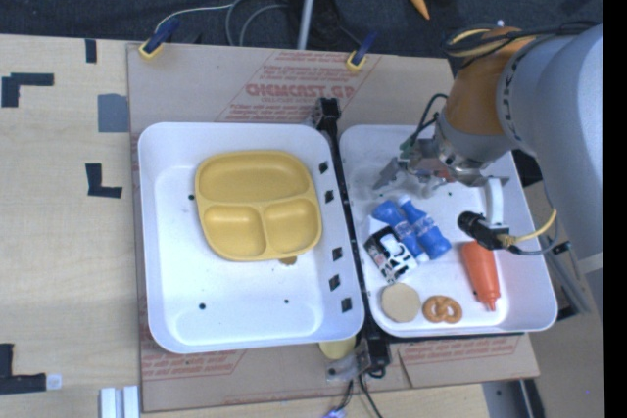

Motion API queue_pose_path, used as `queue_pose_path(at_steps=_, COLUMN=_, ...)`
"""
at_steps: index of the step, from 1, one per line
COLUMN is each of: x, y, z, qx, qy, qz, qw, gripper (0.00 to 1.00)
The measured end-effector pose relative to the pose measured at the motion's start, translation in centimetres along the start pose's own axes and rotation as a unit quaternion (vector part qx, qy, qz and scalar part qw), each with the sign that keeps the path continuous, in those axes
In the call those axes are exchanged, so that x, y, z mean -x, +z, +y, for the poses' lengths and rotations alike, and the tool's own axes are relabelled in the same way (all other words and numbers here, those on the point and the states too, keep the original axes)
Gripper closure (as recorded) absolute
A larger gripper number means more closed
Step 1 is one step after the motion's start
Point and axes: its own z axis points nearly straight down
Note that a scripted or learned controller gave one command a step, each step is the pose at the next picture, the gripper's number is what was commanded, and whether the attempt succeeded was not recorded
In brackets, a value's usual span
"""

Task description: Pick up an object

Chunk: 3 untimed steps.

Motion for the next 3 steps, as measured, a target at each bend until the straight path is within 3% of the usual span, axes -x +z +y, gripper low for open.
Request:
queue_pose_path(at_steps=1, x=-0.2, y=0.9, z=-4.7, qx=0.004, qy=0.000, qz=-0.001, qw=1.0000, gripper=0.00)
queue_pose_path(at_steps=2, x=-0.1, y=-0.2, z=-4.6, qx=0.004, qy=0.000, qz=-0.003, qw=1.0000, gripper=1.00)
queue_pose_path(at_steps=3, x=2.6, y=-10.9, z=-4.2, qx=0.003, qy=0.000, qz=-0.001, qw=1.0000, gripper=1.00)
